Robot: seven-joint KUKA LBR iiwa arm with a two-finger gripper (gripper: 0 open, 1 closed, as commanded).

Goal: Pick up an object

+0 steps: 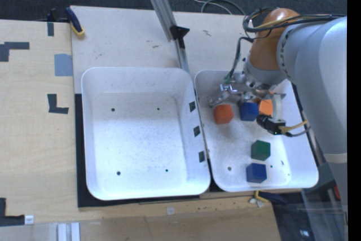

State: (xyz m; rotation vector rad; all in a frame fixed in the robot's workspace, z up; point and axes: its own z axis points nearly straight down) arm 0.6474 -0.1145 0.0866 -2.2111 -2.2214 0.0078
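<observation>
My claw (234,92) is down in the right bin (293,178), over the blocks.

I cannot tell how my claw is set. An orange block (223,114) sits just under it, with a blue block (248,112) and another orange block (265,106) close beside. A green block (260,150) and a second blue block (256,172) lie nearer the front. The left bin (90,121) is beside it on the table (34,121).

The wide white left bin (141,132) lies open. In the smaller white right bin (293,175), the grey arm (316,65) crowds the far end over the orange cube (223,114) and blue cube (249,111); the green cube (260,150) and second blue cube (256,172) stand apart nearer.
</observation>
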